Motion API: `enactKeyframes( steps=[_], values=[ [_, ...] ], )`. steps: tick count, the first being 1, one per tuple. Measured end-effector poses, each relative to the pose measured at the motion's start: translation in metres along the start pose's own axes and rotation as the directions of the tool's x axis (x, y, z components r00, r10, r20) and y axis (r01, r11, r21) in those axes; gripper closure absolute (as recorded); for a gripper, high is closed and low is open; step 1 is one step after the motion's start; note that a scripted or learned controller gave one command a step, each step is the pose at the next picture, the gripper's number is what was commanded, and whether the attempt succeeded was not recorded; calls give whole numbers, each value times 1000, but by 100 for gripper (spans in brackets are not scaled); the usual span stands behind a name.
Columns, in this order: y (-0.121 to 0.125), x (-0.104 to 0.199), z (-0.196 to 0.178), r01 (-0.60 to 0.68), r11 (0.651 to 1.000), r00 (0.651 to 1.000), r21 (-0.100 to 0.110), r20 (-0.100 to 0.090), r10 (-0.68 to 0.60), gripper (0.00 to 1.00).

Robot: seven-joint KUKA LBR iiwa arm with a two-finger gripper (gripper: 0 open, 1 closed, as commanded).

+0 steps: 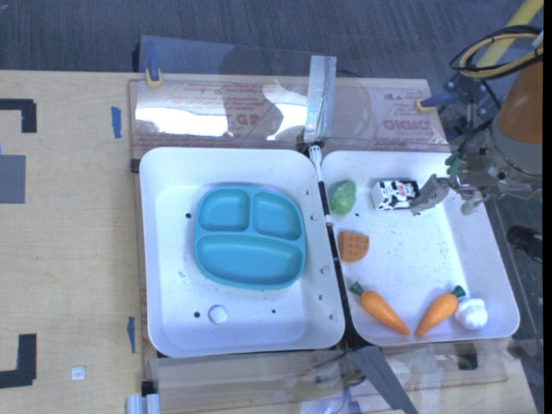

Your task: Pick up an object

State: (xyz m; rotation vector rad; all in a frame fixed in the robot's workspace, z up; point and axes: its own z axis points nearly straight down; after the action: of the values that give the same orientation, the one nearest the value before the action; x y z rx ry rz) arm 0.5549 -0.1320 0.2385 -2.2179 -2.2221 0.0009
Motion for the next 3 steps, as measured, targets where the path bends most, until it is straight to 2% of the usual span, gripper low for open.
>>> enactKeyframes(
  steps=[1, 2, 3],
  values=[
    [72, 18, 43, -103, 995, 995, -2, 2, 103, 0],
    [108, 10, 121, -156, 987, 988, -30, 3, 156, 0],
    [91, 6, 129, -100, 993, 995, -56, 8, 101, 0]
  ],
)
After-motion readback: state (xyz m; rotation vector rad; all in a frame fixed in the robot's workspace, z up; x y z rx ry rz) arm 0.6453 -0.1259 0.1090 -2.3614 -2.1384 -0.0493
